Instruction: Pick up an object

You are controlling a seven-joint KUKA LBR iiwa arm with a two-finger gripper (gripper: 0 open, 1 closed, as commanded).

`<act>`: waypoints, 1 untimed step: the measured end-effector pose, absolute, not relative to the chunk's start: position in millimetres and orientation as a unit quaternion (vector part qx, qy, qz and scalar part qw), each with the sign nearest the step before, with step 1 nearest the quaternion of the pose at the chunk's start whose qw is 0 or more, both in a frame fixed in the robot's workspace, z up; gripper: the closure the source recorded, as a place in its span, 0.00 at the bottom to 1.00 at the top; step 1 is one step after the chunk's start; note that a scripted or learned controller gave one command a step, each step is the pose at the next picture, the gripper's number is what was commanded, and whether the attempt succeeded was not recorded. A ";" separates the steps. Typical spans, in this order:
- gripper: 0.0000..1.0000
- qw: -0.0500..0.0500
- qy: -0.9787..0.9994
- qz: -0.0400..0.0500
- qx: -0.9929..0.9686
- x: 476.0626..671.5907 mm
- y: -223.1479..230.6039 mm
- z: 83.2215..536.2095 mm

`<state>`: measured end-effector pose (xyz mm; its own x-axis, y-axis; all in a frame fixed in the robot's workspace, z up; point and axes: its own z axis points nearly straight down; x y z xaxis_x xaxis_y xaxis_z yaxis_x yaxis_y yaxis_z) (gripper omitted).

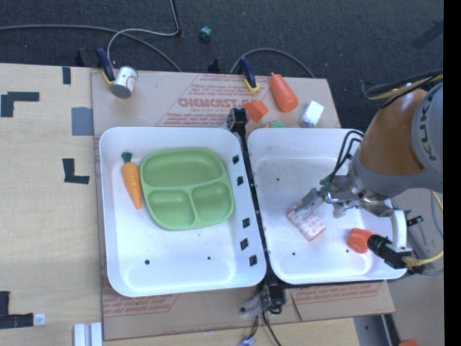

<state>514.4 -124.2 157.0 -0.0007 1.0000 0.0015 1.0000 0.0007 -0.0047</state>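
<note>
Counter: light wood, with a cardboard sheet under two white bins side by side.

Arm: grey with an orange band, reaching in over the right bin from its right edge.

Left bin: holds a green divided plate at centre and a toy carrot just beside the plate, near the bin's left wall.

Right bin: a small flat packet, white with red print, lies near the bin's middle; an orange piece sits near the bin's front right corner.

Claw: low over the packet's upper end, touching or nearly so. Whether it is spread or pinching, I cannot tell; the tips blur into the packet.

Judgement: the step in hand is a grasp on the packet. It lies flat and thin, so a good grip means coming down square on an edge, closing fully before lifting, then rising straight. Risk: the packet slides on the smooth bin floor or slips free. The orange piece is a bulkier alternative.
</note>
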 end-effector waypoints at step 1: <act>0.00 0.000 -0.708 0.000 -0.706 552.3 -91.3 186.0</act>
<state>552.3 -91.3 186.0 -0.0022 1.0000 0.0004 1.0000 0.0022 -0.0005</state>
